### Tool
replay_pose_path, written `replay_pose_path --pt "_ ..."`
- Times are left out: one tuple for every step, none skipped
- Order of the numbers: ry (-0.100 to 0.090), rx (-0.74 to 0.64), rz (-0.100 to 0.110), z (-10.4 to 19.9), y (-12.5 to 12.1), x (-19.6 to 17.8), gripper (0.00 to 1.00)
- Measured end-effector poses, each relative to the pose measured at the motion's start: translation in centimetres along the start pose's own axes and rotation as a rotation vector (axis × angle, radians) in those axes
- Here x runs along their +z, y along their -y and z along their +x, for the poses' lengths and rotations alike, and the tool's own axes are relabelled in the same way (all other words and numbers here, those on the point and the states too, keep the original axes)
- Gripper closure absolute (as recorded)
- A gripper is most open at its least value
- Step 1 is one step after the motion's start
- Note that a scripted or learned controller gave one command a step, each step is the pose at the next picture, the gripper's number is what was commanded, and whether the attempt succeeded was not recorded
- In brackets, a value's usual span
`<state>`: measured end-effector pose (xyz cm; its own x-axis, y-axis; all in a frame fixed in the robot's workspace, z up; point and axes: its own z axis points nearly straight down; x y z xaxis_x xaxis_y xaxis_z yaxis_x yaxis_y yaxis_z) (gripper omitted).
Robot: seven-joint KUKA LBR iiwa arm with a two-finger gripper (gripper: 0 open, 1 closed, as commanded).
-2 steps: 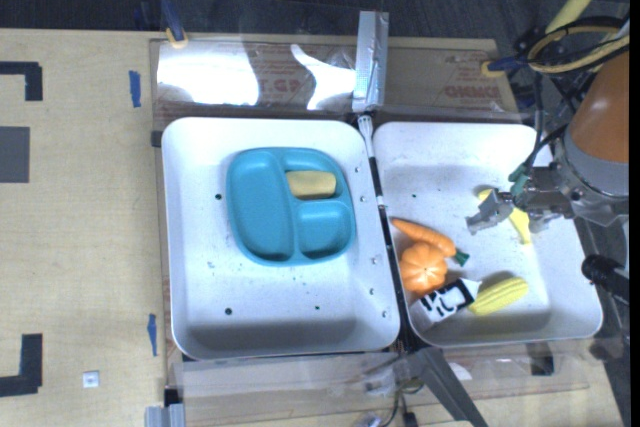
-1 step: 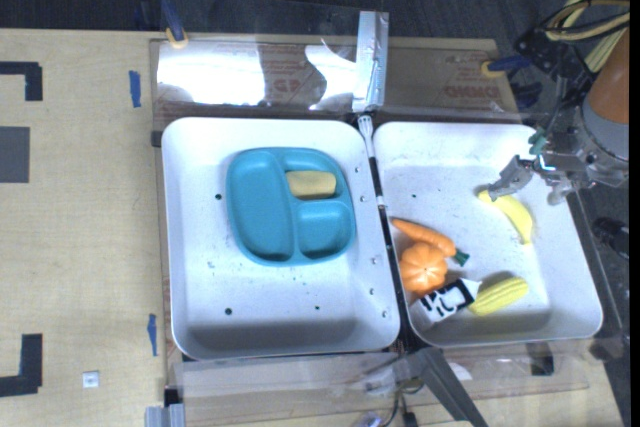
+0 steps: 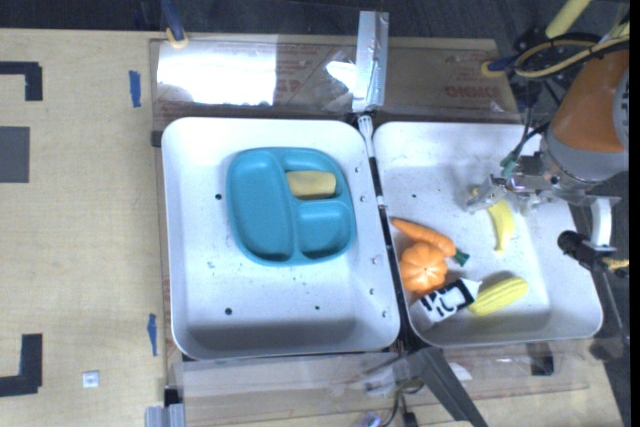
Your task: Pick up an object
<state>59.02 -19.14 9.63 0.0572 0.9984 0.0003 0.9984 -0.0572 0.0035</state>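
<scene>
A wooden surface [image 3: 70, 245] carries two white bins side by side. Nearest the viewer, in the right bin [image 3: 570, 315], a corn cob [image 3: 498, 294] lies below the claw, touching a black-and-white card [image 3: 445, 299] on its left. Just above the card sits an orange pumpkin [image 3: 423, 266], and a carrot [image 3: 424, 234] rests against its top, both down and to the left of the claw. A small banana [image 3: 501, 226] lies just under the claw, its upper end close to the fingertips. The claw [image 3: 508, 187] hangs low over the right bin, and I cannot tell how it is set. The grey arm [image 3: 590, 130] with its orange band stands to its right. Well to the left, in the left bin [image 3: 190, 295], a blue divided tray [image 3: 265, 210] holds a yellow piece [image 3: 312, 184] in its upper right compartment.
</scene>
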Motion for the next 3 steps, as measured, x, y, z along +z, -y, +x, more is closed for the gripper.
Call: replay_pose_path --pt "0.000 0.001 0.000 0.0 0.0 -0.9 1.00" --pt "0.000 0.172 -0.005 4.6 -1.3 -12.9 1.00" --pt "-0.002 0.104 0.002 10.2 5.8 -18.0 1.00"
